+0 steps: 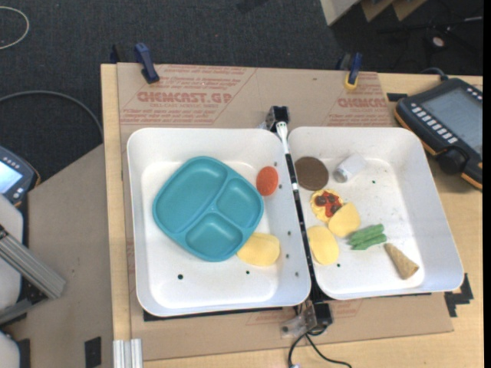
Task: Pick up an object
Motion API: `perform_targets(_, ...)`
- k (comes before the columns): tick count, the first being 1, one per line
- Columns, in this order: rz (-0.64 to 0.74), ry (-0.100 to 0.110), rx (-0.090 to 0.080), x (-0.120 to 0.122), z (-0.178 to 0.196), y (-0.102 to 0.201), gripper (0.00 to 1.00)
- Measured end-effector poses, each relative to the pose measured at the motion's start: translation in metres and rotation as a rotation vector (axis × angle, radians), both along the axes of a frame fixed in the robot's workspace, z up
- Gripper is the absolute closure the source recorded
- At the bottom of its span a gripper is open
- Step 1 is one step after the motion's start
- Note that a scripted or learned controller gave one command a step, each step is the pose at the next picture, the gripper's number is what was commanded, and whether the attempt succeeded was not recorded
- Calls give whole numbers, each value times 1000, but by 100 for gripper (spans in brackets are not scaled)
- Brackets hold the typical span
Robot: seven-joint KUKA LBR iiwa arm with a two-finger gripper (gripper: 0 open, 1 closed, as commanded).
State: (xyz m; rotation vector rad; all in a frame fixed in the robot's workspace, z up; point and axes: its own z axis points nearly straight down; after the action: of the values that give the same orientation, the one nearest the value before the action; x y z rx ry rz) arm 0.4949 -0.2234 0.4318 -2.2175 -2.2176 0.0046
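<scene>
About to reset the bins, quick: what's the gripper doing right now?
Gripper: no state to report from the camera view; no toy food in either bin is being held.

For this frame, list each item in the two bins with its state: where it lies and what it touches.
Teal tray: flat in left bin, compartments up.
Orange ball: left bin, beside tray.
Yellow piece: left bin, against tray's lower edge.
Brown disc: flat, right bin.
Grey cylinder: on its side.
Green beans: lying flat.
Cone: on its side, apart.

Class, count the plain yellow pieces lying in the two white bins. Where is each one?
3. One yellow piece lies in the left bin beside the teal tray; two lie near the right bin's left wall.
</scene>
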Motion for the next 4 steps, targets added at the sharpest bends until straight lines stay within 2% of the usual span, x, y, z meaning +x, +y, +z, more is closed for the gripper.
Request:
perform_targets(1,10,5,4,-14,-91,105,0)
perform_targets(2,2,-28,-7,-15,113,107,0)
perform_targets(3,14,7,1,-16,-9,239,0)
perform_targets(4,1,-11,-2,-15,8,231,100)
